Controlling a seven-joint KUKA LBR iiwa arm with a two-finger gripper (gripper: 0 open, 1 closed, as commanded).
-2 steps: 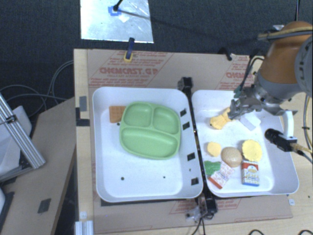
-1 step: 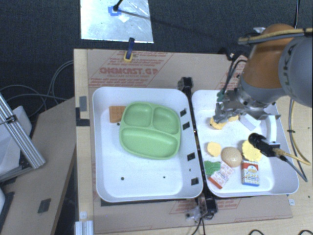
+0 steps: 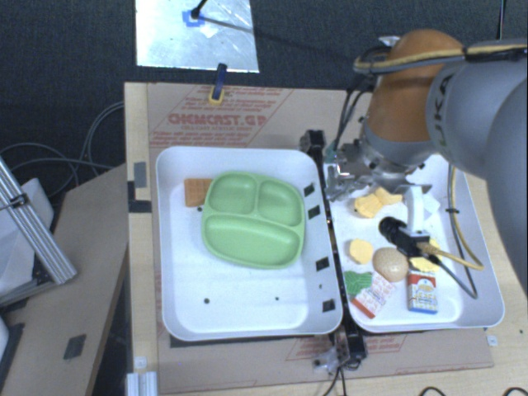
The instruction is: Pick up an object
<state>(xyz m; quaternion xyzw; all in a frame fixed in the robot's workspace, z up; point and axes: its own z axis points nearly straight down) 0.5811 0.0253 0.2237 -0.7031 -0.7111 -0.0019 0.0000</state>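
My gripper (image 3: 340,181) hangs low over the far left corner of the right bin (image 3: 487,304), close to the wall between the two bins. Just to its right lie yellow chunks (image 3: 375,203). Nearer the front of this bin are a round yellow piece (image 3: 360,250), a tan rounded thing (image 3: 390,262), a green leafy piece (image 3: 357,282), a red and white packet (image 3: 373,297) and a small red carton (image 3: 422,292). I see nothing held by the gripper.
The left bin (image 3: 177,246) holds a green divided plate (image 3: 252,219) with a brown cracker-like square (image 3: 195,191) at its far left edge. The grey arm with its orange band (image 3: 412,81) covers the right bin's far side. A cardboard sheet (image 3: 223,118) lies under both bins.
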